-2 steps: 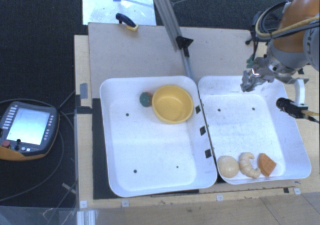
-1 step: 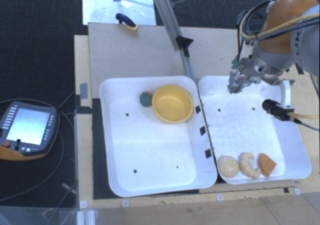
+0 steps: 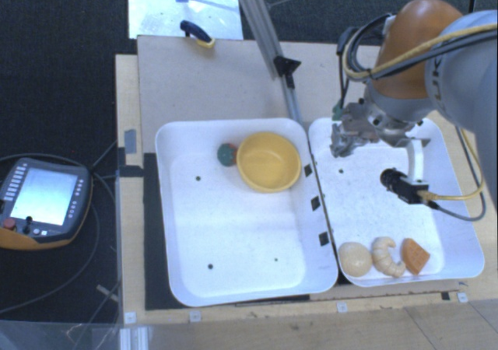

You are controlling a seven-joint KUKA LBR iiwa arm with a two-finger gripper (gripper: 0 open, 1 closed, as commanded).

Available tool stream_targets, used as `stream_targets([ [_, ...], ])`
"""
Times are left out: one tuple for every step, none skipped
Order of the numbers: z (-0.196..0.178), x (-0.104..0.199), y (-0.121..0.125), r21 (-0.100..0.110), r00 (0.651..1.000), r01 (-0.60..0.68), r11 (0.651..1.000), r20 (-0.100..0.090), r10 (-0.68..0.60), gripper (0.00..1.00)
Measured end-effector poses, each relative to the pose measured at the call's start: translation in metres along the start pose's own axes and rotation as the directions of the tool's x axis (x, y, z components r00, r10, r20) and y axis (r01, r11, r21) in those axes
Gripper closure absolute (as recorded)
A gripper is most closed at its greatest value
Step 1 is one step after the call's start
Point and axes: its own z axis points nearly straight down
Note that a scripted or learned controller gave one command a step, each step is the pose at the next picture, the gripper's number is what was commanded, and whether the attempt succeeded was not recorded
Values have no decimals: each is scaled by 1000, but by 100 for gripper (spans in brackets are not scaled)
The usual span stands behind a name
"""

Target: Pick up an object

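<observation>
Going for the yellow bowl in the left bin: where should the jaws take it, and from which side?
Probably by the rim. The yellow bowl sits upright and open, so come straight down with one jaw inside and one outside. Take the rim on the side facing the bottom of the view: a small green object touches its left side, and the bin wall is close behind.

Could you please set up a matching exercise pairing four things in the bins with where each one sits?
Things:
1. yellow bowl
2. green ball
3. orange wedge
4. gripper

Places:
A. near right corner of the right bin
B. over the right bin's far left part
C. far part of the left bin, by its right wall
D. touching the bowl's left side

Pairs: 1-C, 2-D, 3-A, 4-B
</observation>
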Motion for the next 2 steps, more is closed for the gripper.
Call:
stream_targets([
  [-7, 53, -9, -1, 1000, 1, 1000, 0, -1, 100],
  [-3, 108, -29, 1, 1000, 0, 1000, 0, 0, 100],
])
